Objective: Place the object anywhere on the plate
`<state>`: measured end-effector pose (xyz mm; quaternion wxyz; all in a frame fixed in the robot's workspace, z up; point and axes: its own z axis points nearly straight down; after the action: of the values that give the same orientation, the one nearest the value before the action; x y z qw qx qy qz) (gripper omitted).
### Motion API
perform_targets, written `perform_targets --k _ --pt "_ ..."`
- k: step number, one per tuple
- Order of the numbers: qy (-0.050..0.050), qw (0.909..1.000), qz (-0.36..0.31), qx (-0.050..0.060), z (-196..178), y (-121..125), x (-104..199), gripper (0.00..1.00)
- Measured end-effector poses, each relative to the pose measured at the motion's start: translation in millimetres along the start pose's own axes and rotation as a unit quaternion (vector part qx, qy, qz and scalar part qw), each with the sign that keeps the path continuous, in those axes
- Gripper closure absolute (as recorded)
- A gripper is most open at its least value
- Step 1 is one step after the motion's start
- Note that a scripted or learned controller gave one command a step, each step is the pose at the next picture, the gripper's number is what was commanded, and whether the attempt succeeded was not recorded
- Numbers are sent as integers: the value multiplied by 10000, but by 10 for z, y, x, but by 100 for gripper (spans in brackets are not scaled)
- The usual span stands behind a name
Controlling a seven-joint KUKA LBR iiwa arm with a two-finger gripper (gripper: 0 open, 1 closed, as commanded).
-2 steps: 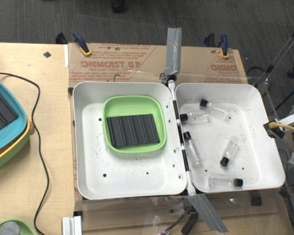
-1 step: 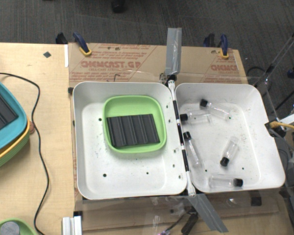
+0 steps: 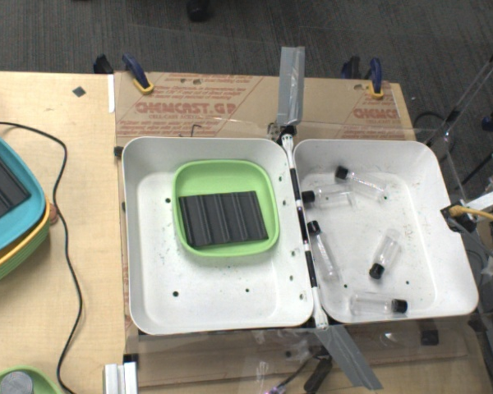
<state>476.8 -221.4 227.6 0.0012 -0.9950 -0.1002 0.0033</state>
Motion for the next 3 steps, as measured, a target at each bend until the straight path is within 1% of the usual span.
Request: perform_targets --k 3 --pt "4 10000 -4 -4 -5 2 1 0"
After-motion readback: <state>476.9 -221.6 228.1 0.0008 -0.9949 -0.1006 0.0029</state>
